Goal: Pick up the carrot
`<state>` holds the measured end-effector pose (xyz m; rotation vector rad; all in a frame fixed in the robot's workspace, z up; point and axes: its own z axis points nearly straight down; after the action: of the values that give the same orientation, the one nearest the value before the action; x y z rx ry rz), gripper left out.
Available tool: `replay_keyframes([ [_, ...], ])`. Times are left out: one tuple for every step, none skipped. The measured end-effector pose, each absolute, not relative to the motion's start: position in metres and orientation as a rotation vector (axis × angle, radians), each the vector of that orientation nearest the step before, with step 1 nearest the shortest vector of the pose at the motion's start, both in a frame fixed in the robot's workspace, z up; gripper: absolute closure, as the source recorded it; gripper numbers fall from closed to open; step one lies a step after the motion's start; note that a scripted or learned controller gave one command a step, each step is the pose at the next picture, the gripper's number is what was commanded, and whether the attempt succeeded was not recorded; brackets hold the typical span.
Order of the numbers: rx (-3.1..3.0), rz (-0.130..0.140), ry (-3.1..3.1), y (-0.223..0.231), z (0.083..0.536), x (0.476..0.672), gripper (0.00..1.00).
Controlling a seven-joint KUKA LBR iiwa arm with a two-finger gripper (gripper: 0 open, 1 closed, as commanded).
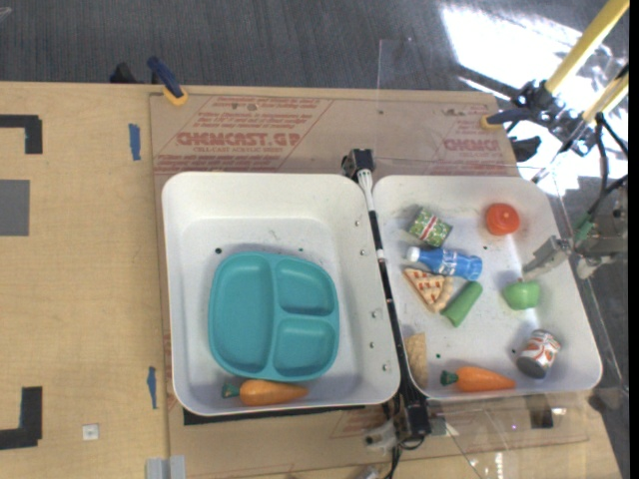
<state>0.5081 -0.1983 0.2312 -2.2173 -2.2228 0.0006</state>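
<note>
Two orange carrots with green tops are in view. One carrot point(265, 391) lies along the front wall of the left bin point(185, 267), just below a teal divided plate point(273, 315). The other carrot point(481, 377) lies at the front of the right bin point(579, 357), left of a small tin can point(539, 352). My gripper point(551, 255) reaches in at the right bin's right rim, above a green round fruit point(521, 294) and well away from both carrots. It is small and partly cut off.
The right bin also holds a red tomato point(502, 219), a green can point(429, 228), a blue bottle point(447, 261), a pizza slice point(428, 287), a green cucumber point(462, 303) and a tan piece point(415, 351). A black divider point(379, 267) separates the bins.
</note>
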Motion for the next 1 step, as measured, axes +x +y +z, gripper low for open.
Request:
replay_keyframes([
  [-2.282, -0.003, -2.154, -0.1246, 0.2139, 0.4806, 0.00],
])
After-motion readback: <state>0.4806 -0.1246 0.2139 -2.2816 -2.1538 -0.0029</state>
